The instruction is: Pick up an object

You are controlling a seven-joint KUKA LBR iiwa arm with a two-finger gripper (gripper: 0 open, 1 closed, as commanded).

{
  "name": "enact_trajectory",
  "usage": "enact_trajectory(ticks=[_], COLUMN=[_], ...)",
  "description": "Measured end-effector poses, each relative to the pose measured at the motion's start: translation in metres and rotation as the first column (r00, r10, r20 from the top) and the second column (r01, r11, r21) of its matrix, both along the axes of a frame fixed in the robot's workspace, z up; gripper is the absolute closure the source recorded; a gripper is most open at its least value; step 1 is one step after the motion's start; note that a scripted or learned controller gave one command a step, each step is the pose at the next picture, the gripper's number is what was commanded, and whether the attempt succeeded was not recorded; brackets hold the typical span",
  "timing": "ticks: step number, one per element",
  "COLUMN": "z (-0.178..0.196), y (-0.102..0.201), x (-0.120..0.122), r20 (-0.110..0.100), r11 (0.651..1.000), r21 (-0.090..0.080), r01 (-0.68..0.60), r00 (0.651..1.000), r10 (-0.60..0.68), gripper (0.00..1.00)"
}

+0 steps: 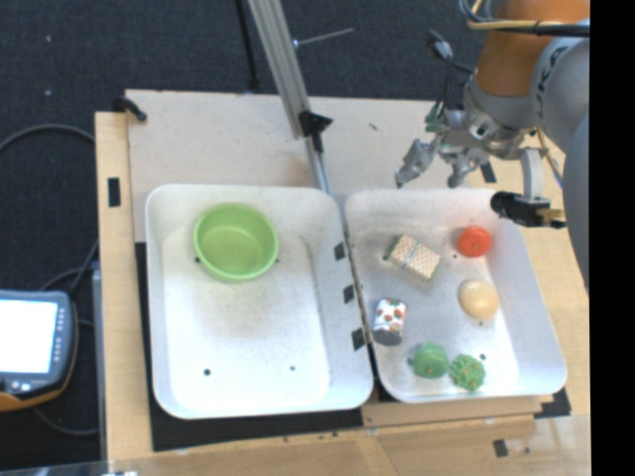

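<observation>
Above the right bin (541,296), fingers (409,172) seemingly spread wide, patterned block (414,257) lying long-axis left-right, slightly tilted

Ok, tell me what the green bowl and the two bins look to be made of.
Green bowl: likely plastic, smooth and slightly glossy, uniform lime colour with a soft sheen on its rim. Left bin and right bin: probably moulded plastic, matte white, with rounded corners and scuffed, greyish floors.

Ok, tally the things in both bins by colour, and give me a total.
Green: 3, the bowl in the left bin, and two lumpy pieces in the right bin
Red: 1
Pale yellow: 1
Tan checked: 1
White with red spots: 1
Total: 7
</observation>
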State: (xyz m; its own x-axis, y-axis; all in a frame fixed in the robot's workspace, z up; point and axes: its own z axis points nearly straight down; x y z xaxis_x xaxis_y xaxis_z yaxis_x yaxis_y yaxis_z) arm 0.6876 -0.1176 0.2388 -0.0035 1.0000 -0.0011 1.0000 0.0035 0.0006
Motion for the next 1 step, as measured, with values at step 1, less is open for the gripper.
enact_trajectory(ticks=[1], z=[0.0001], y=[-0.0005], x=[-0.0001], r20=[0.000], r11=[1.000], r21=[-0.001], r01=[0.000], r00=[1.000], r10=[0.000], gripper=[0.00])
